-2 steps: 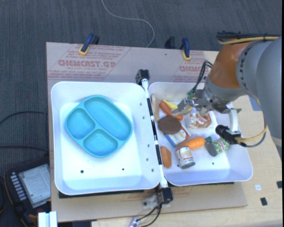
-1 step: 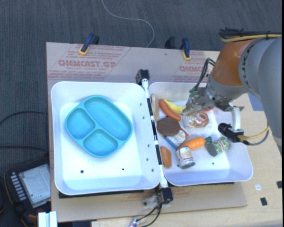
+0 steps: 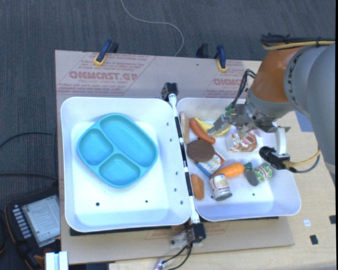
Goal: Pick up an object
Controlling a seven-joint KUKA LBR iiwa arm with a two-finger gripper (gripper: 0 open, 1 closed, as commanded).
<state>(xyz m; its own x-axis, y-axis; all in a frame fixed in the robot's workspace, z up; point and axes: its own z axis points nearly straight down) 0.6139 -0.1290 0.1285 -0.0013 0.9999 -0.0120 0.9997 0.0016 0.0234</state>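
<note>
The right bin [image 3: 281,204] holds a heap of toy food. My gripper [image 3: 222,127] hangs low over the bin's back part, right above a yellow banana [image 3: 205,125] and beside an orange sausage [image 3: 201,131]. A clear packet with red print [image 3: 243,143] lies just right of the gripper. In front of it are a brown round cookie [image 3: 200,149], a blue and white tub [image 3: 210,165], a carrot [image 3: 234,170], a tin can [image 3: 221,188] and a green can [image 3: 263,172]. The arm hides part of the banana.
The left bin [image 3: 84,207] holds a blue divided plate [image 3: 117,149]. An orange bread piece [image 3: 198,188] lies against the right bin's left wall. A black clamp [image 3: 169,90] sits at the back where the bins meet. A black cable part [image 3: 273,155] hangs over the right bin.
</note>
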